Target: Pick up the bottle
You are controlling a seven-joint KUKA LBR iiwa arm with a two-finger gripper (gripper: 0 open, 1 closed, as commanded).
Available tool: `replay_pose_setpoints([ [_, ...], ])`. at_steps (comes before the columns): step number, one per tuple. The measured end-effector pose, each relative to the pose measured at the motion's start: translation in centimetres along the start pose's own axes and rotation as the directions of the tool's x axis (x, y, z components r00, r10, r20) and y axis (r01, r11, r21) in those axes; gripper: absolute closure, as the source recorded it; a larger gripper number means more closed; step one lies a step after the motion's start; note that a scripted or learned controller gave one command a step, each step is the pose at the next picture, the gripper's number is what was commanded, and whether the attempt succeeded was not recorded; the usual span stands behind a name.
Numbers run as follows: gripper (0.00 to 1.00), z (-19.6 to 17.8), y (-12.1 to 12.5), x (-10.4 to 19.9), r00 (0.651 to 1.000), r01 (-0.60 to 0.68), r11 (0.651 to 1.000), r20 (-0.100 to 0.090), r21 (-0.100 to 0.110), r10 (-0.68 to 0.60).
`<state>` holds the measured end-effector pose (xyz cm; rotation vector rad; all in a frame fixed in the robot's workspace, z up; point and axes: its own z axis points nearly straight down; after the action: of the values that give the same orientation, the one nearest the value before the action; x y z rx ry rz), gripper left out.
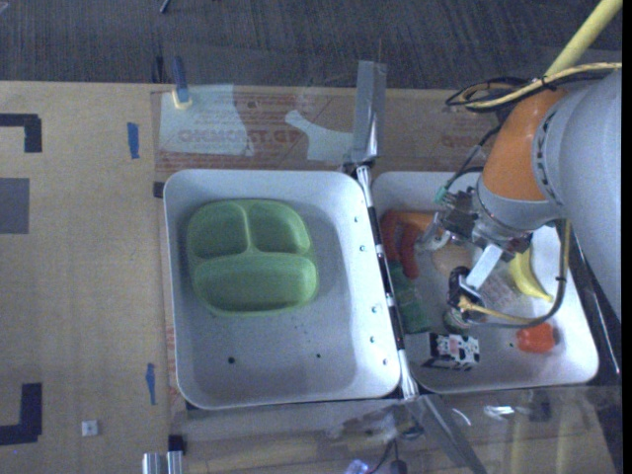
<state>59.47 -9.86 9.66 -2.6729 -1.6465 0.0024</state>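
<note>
Arm (592,156) comes in from the right of the camera view, with a big grey link at upper right. Orange band (518,151) sits just above the grey wrist (506,215). Wrist angled down and to the left. Gripper (444,227) at the arm's left end, low, partly hidden under the wrist.

The green plate (253,255) looks like smooth, matt plastic; the left bin (286,358) and the right bin (558,368) are smooth white plastic with a faint sheen; the tabletop (79,294) is pale, matt wood or board; the floor (296,18) is rough grey carpet; the arm (592,156) has a smooth grey shell and a glossy orange band (518,151); the blue tape (132,139) looks matt.
</note>
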Motion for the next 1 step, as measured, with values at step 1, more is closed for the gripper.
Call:
replay_pose_setpoints([
  [1,0.0,1.15,4.35,0.02,0.986,-0.166,0.986,0.007,0.027,0.165],
])
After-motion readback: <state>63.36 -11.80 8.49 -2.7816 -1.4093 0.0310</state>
